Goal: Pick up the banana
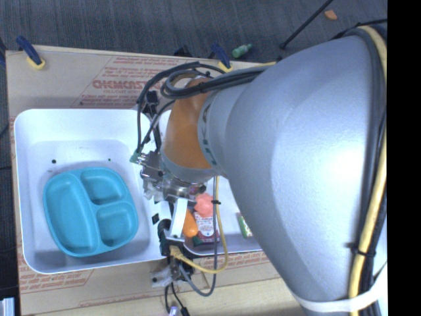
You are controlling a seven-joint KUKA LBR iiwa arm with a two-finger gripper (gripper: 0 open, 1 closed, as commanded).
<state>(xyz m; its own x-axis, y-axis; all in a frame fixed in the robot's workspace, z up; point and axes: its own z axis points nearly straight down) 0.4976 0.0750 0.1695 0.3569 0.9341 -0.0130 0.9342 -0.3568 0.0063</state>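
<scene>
arm (pixel 296 150): we see it slanting down from the right, wrist beside left bin (pixel 79 130) | gripper (pixel 168 199): open or closed, we cannot tell | orange item (pixel 189 224) close by

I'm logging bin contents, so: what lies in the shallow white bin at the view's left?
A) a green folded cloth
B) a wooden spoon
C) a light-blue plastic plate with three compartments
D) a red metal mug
C: the light-blue plastic plate with three compartments lies flat on the floor of that white bin.
</scene>
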